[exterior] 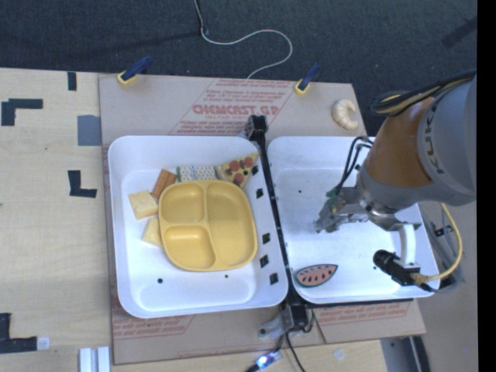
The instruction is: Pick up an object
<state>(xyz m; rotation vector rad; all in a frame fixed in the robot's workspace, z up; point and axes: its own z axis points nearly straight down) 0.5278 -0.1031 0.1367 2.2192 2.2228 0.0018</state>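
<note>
One toy watermelon slice (316,274) lies at the right bin's (310,157) front edge.
Gripper (329,218) hangs above bare floor, well apart from it; its grip state is unreadable, so descending risks grasping nothing.

Arm (411,153) reaching from right; claw (327,217) low, pointing left
</note>
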